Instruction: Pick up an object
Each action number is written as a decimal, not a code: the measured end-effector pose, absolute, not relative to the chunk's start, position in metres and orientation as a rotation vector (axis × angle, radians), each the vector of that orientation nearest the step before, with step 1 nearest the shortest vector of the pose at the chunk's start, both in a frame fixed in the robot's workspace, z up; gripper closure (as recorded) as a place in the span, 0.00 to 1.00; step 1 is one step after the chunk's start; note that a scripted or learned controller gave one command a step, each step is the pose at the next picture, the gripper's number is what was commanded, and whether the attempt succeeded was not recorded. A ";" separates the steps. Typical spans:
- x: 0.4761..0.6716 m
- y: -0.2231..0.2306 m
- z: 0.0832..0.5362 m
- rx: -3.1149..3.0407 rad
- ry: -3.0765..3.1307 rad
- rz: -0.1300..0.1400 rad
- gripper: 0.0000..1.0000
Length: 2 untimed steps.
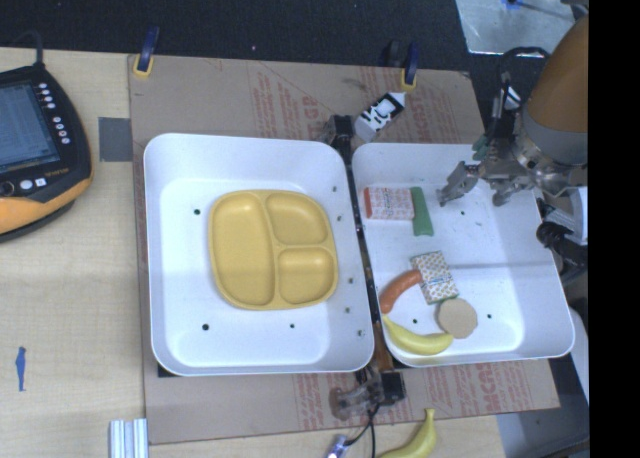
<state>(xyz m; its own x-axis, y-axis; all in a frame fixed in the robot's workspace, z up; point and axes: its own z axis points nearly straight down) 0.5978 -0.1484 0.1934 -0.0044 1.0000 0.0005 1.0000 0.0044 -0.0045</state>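
Approach step: gripper (478, 184) hovers over right bin (520, 276), upper part, fingers apart, nothing between them. Nearest candidates, green stick (421, 213) and small box (389, 203), lie just left of it. Next move likely calls for shifting left and descending

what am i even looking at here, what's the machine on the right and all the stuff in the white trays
One camera looks down at a slant on a wooden bench. The machine at the right is a robot arm; its gripper hangs over the far end of the right bin, with nothing between its fingers. The job is to pick something up. The left bin holds a yellow divided plate. The right bin holds toy food: a small box, a green stick, a carrot, a patterned packet, a round biscuit and a banana. A handheld controller lies at the far left.
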 end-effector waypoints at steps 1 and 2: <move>0.618 -0.128 0.106 -2.212 -2.225 0.008 0.00; 0.629 -0.098 0.096 -2.217 -2.229 0.005 0.00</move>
<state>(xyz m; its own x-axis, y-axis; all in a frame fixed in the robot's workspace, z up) 0.6294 -0.0984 0.0960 -0.0056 1.0000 -0.0037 1.0000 0.0056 -0.0006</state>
